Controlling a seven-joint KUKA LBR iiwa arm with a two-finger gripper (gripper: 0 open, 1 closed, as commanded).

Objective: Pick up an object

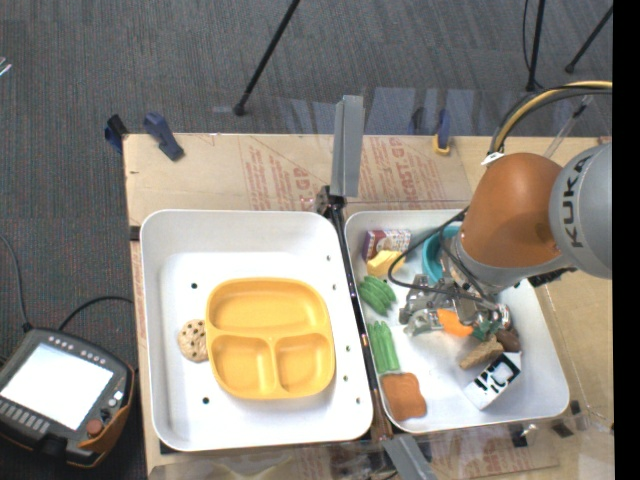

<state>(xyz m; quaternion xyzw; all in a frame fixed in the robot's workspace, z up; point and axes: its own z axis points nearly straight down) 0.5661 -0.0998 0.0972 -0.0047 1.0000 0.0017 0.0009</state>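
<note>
The grey arm with its orange band [515, 218] reaches in from the right and hangs over the right shallow white bin [548, 368], with its metal pincer [448, 311] low among the things lying there. Whether the pincer is apart or together cannot be told, since the wrist and clutter hide its tips.

Just beside the pincer lies a small bright orange piece [452, 322], partly covered by the metalwork; contact cannot be judged. Near it, toward the bin's right side, rests a brown stick-like piece [481, 353], and just below that a black-and-white printed carton [493, 379] lies tilted. A flat orange-brown breaded square [405, 396] sits at the bin's front left, with a green ridged pod-shaped toy [384, 346] just above it and a second green leafy piece [376, 294] further back. A pale yellow block [381, 262] and a small dark-and-white wrapped packet [386, 241] lie at the back left corner. A teal round rim [433, 258] peeks out beneath the arm.

The left white bin [170, 368] holds a yellow plastic three-compartment tray [270, 336], with a round chocolate-chip cookie [193, 340] touching its left edge.

A wooden bench [230, 173] carries both bins.
</note>
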